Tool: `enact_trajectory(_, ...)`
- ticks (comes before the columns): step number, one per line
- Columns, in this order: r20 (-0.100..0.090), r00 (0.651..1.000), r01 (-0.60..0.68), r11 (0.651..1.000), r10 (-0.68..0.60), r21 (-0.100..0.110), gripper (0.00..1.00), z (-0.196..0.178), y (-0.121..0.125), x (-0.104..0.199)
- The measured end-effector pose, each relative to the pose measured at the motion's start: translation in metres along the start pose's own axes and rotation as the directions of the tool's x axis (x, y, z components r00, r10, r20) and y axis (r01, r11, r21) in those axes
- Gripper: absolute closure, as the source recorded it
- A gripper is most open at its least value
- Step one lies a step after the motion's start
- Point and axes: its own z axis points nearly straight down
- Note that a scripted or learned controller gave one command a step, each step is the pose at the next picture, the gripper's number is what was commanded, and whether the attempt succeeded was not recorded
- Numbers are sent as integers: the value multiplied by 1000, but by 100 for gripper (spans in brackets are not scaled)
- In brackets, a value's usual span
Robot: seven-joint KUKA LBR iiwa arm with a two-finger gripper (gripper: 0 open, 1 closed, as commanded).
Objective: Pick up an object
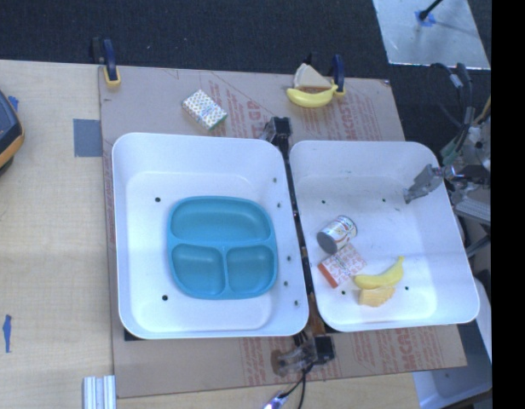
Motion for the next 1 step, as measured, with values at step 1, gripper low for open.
enact_trajectory(1, -1, 1000, 2, 1000, -2, 3, 0, 96, -35, 52)
